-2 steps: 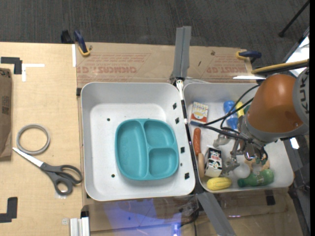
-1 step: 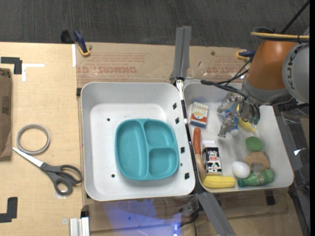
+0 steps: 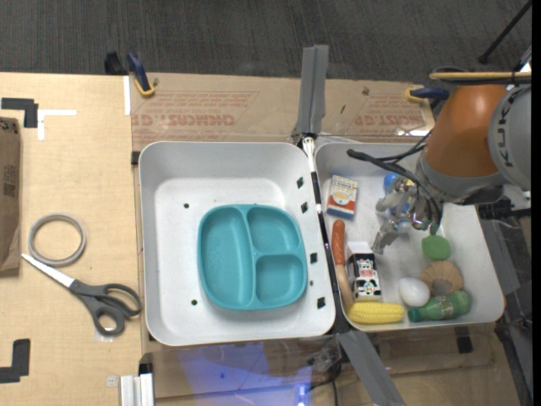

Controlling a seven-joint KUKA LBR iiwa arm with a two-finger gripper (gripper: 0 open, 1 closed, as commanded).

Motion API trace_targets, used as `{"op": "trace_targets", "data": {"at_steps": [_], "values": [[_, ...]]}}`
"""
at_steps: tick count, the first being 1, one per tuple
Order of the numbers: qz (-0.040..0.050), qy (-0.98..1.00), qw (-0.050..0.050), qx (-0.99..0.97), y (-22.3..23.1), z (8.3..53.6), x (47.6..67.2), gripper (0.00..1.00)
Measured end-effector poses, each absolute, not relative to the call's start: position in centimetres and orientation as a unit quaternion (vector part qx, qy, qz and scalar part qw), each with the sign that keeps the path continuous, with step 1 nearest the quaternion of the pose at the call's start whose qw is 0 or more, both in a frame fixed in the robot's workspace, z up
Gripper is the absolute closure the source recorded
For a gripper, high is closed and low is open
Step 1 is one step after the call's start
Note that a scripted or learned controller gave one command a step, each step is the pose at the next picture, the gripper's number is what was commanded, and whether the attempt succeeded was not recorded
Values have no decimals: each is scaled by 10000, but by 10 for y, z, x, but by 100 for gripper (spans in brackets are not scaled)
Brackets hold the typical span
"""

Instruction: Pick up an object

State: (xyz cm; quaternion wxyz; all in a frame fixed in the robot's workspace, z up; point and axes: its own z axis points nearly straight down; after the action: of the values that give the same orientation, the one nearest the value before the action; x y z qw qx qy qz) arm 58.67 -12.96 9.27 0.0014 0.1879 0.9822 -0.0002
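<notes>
The metal two-finger gripper (image 3: 390,231) hangs over the middle of the right white bin (image 3: 486,244), its fingers slightly apart with nothing between them. The objects lie around it, none touching it. Just left of the fingertips is a slim red-orange sausage-shaped toy (image 3: 339,240), its long axis running near to far along the bin's left wall. Beyond that, at the far left, a small blue and white carton (image 3: 342,196) lies flat. Just near the fingertips sits a small black and white box (image 3: 364,276), long axis also near to far. Along the near wall a yellow plastic corn cob (image 3: 377,313) lies left to right, beside a white egg (image 3: 414,292) and a green bottle (image 3: 439,306). To the right are a green round toy (image 3: 436,247) and a brown ball (image 3: 442,275).
</notes>
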Motion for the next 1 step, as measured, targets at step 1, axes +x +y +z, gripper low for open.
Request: {"op": "trace_targets", "data": {"at_steps": [1], "values": [[-60, 9747, 75, 2235, -112, 96, 531, 0]]}}
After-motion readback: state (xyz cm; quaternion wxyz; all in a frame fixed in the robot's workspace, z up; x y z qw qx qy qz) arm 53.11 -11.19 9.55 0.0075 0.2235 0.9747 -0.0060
